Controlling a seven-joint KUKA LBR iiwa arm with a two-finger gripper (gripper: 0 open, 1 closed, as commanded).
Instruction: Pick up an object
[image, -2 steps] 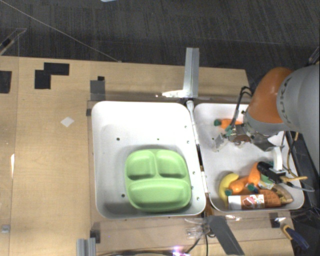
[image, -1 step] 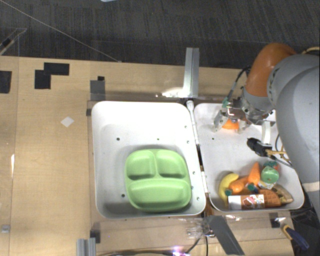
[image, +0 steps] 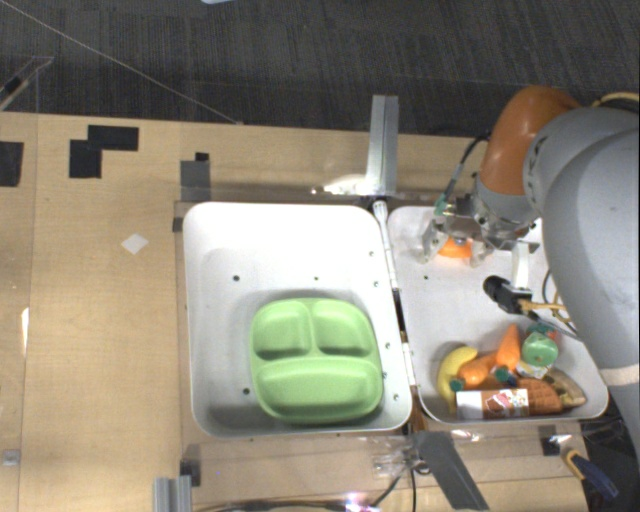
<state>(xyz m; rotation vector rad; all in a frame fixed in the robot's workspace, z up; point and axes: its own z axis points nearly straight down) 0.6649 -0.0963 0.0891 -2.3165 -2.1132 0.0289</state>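
Below, wooden bench (image: 90, 330), dark carpet (image: 250, 50).

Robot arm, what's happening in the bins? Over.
Gripper low in right bin, over orange object; grasp unconfirmed. Toy pile at near corner. Green tray in left bin.

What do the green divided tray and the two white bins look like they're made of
The green tray looks like moulded plastic with a matte-to-satin finish: uniform colour, rounded compartment edges, soft highlights. The white bins also seem to be plastic, smooth and slightly glossy, with rounded corners; painted metal can't be ruled out.
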